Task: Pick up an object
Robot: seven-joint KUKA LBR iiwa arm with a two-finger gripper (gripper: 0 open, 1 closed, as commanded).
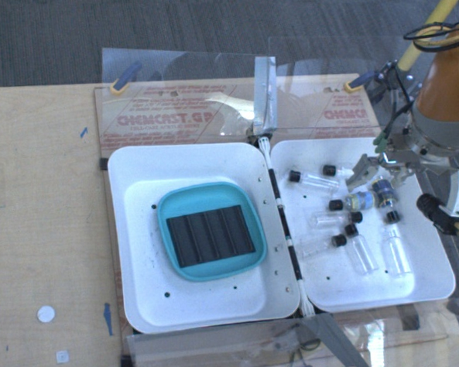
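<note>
Nearest, on the bare wooden worktop (36, 191) at the left, lie a small white disc (46, 313) and a tinier pale bit (62, 356) just nearer than it. A clear plastic strip runs along the near edge of the two bins.

The left bin (143, 285) holds a teal tray (210, 230) with a dark ribbed insert (214, 236), sitting about mid-bin and turned a little.

The right bin (429, 279) carries the vials, the things I could pick. Closest to the near wall are two clear vials (395, 252) lying side by side, black caps pointing far; the other one (360, 252) is just left of it. Left of those, another clear vial (319, 245) lies near the divider, its cap toward the right. Farther in, a vial with a blue-green label (360, 201) rests beside a blue-labelled one (383, 192). Farther still and toward the divider, a clear vial (310, 179) lies with its black cap at the left, and a loose-looking black cap (329, 169) sits just right of it.

My fingers (366, 167) hang over the far right part of this bin, just beyond the labelled vials; I cannot tell whether they are spread or pressed together, and I see nothing between them. My orange band (445, 88) is at the right edge.

Beyond the bins stands a clear sheet (171, 116) with red lettering.
</note>
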